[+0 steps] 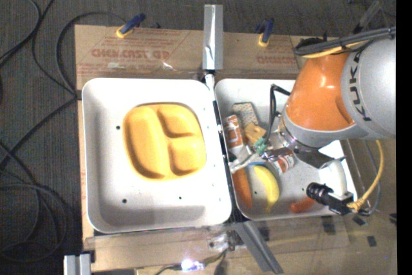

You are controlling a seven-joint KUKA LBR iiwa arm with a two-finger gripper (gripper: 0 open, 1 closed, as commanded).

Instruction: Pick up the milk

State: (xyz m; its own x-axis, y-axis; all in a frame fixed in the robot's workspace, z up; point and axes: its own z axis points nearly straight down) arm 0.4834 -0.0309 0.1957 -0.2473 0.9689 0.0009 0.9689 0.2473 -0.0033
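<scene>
1. Worktop (161, 51): covered with cardboard sheet, held at the far edge by two clamps (131, 24). It carries two shallow white bins side by side.

2. Left bin (96, 138): holds one yellow divided tray (166, 140), lying flat near the bin's centre.

3. Right bin (254, 90): holds a cluster of items.
- A brown-labelled bottle (233, 129) lies against the wall shared with the left bin.
- A tan cracker-like slab (244, 111) lies just beside the bottle, toward the far wall.
- A yellow rounded item (265, 185) and an orange item (241, 189) lie touching each other at the near wall.
- A red-orange item (301, 205) lies at the near wall, right of the yellow one.

4. Arm (335, 93): reaches in from the right and covers the middle and right part of the right bin.

5. Gripper (278, 152): positioned low over the cluster, just above the yellow rounded item and beside a small red-and-white can (286, 162). Whether it is open or closed cannot be determined, and no item is seen held in it.

6. Milk (335, 170): appears as a white container at the right side of the right bin, partly under the arm, well apart from the gripper. Its identity is not certain from this view.
</scene>
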